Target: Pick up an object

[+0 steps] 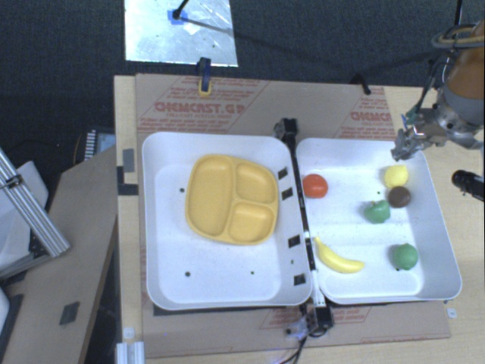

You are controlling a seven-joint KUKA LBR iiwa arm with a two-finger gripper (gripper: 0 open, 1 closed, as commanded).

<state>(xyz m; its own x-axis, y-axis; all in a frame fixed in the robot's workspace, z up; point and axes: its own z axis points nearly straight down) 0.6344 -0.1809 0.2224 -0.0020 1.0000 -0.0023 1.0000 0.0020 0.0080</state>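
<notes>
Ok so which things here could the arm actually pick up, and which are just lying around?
For the job:
gripper
orange ball
lemon
brown ball
green pepper
green apple
banana

Just lying about:
yellow divided plate, in the left bin
right bin
foil sheet

Pincer [404,147] low at right, arm [462,89] angled down.
</notes>
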